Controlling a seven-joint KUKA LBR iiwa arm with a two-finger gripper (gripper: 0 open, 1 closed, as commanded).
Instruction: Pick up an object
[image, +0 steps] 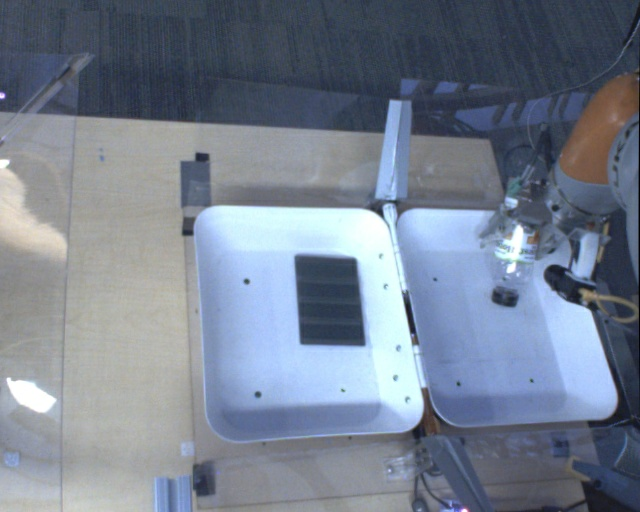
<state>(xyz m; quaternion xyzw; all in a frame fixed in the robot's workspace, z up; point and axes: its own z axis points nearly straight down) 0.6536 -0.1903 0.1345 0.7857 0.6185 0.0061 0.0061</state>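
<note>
Toward the upper right of the frame, the grey arm's two-finger gripper (517, 243) is hanging over the right shallow white bin (480, 380). Whether anything is sitting between its jaws, I cannot tell. Just below it, a small dark stubby object (505, 296) is lying on the bin floor, too small to judge its long axis. Left of centre, a dark ribbed rectangular block (330, 300) is lying in the left white bin (240, 380), running top to bottom.

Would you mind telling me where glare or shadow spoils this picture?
In the camera view, pale reflections smear the bench's left side; a bright glint at the gripper washes out detail there; soft shadow lies along the near walls of both shallow white bins; the flat black ribbed rectangle stays crisp.
</note>
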